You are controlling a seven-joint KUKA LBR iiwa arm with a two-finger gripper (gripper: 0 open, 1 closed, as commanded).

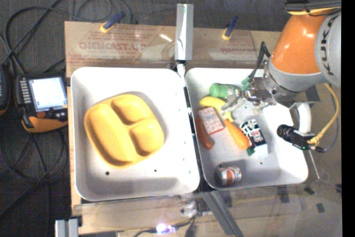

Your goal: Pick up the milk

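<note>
Orange and bulbous, the arm's band (pixel 297 47) sits nearest the lens, right of the right bin (pixel 288 166). Below that band the grey wrist ends in the jaws (pixel 239 101), over the bin's upper middle; whether they are released or clenched, I cannot tell.

Inside this shallow white bin, the milk (pixel 255 135), a small black-and-white carton, lies near the middle, just below the jaws. Touching its left side is an orange carrot (pixel 237 134); further left a red-and-white packet (pixel 210 120), above it a yellow banana (pixel 210 101) and a green bottle (pixel 223 89). A metal can (pixel 228 175) lies by the bin's lower wall.

Left of it, the left bin (pixel 89 177) holds a yellow three-part plate (pixel 125 129). Both rest on the brown counter (pixel 127 47) over grey carpet (pixel 55 3).
</note>
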